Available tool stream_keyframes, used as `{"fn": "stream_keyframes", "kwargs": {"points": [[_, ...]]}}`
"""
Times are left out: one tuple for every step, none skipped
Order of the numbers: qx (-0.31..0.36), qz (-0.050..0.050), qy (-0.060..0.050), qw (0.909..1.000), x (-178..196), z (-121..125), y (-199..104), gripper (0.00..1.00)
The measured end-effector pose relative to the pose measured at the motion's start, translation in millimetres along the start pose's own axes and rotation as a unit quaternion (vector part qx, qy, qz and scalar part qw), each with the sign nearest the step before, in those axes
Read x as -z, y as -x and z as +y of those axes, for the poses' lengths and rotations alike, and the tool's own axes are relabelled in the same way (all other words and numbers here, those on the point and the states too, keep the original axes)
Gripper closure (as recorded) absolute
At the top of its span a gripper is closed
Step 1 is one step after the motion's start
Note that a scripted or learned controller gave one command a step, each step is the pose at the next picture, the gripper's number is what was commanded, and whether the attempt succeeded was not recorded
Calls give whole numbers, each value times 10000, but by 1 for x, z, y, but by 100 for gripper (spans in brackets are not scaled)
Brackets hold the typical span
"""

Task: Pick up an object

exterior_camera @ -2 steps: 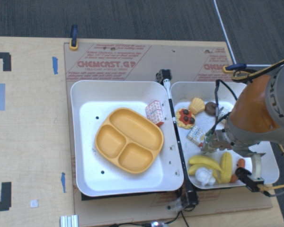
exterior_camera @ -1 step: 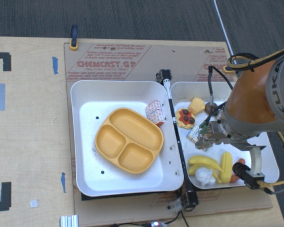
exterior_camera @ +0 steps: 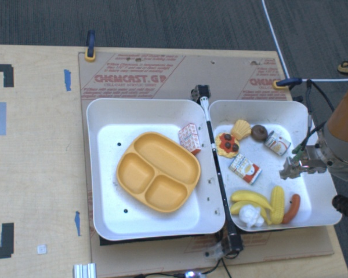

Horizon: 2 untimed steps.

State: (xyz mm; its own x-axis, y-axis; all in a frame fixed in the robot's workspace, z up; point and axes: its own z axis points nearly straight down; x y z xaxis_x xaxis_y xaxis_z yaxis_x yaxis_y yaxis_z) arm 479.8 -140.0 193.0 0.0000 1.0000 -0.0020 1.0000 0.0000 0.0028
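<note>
White, shallow plastic bins sit side by side on a pale wooden bench, seen from above at a slant. At centre-left of the frame, the left bin [exterior_camera: 98, 155] holds a yellow three-compartment plate [exterior_camera: 158, 171], with a small red-and-white patterned carton [exterior_camera: 189, 137] touching the plate's upper right edge.

At centre-right, the right bin [exterior_camera: 301, 112] holds the loose toy items. Along its upper part lie a pizza slice with red toppings [exterior_camera: 227, 145], a yellow ridged piece [exterior_camera: 241, 128], a dark brown round piece [exterior_camera: 258, 133] and a small silver can [exterior_camera: 277, 144]. An orange-and-white juice carton [exterior_camera: 245, 169] lies near the middle. Along the lower edge sit a yellow banana [exterior_camera: 250, 199], a white lumpy item [exterior_camera: 250, 215], a yellow corn cob [exterior_camera: 276, 204] and a red sausage [exterior_camera: 291, 208].

At the right edge, the grey arm reaches in, and its metal gripper [exterior_camera: 292, 169] hangs over the right side of this bin, above bare floor between the can and the corn. Whether the claw is open or closed cannot be told; nothing is seen between it.

The step appears to be the approach, before any grasp. The next move likely calls for lining up over one item, perhaps the corn or sausage, and descending.
</note>
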Motion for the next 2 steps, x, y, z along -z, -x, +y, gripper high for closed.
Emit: {"fn": "stream_keyframes", "kwargs": {"points": [[2,1,-1,10000,0,0,0,0],[3,9,2,10000,-107,0,-19,0]]}}
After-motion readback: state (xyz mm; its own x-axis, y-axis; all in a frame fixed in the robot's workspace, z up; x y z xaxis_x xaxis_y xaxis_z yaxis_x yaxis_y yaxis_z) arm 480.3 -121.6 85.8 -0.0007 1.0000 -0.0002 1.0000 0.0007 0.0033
